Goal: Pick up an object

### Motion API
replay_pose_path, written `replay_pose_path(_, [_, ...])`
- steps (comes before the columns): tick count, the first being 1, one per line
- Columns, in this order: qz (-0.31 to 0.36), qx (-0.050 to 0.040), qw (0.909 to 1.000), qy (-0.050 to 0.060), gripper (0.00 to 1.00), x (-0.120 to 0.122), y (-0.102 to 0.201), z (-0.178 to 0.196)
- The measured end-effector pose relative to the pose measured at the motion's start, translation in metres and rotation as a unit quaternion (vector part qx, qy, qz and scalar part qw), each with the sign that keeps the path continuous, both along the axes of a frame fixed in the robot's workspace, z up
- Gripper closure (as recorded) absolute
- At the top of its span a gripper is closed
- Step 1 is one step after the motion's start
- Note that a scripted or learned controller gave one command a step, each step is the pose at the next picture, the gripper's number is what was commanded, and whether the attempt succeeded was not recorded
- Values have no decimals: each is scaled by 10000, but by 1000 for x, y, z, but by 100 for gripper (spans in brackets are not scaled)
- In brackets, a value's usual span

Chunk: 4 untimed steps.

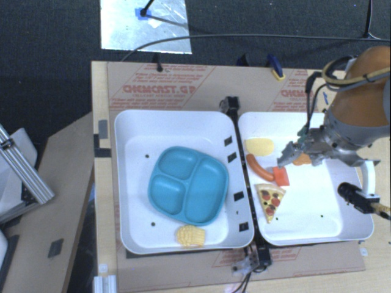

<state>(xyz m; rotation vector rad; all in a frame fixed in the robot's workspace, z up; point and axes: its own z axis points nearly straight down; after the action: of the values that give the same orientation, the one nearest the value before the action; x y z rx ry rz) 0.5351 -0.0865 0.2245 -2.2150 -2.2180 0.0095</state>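
Observation:
My gripper [292,154] hangs low over the middle of the right bin [317,224], reaching in from the right. A small orange piece [302,160] shows right under it, and I cannot see whether it is gripped. Just left of the gripper lie a red block [280,176] and an orange-red sausage [259,167]. A pale yellow slice [259,146] rests toward the bin's back left. A pizza wedge [269,199] lies in front of the red block.
The left bin [131,163] holds a blue divided plate [188,185] and a yellow corn cob [190,235] near its front wall. A black part [357,198] juts over the right bin's right side. The divider between the bins [239,176] carries black clips.

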Motion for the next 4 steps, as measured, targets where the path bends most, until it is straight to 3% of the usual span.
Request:
replay_pose_path(1, [11, -5, 10000, -52, 0, 2, 0, 5])
replay_pose_path(3, [-4, 1, 10000, -27, 0, 0, -2, -121])
replay_pose_path(4, [-8, 2, 9999, -110, 0, 5, -2, -134])
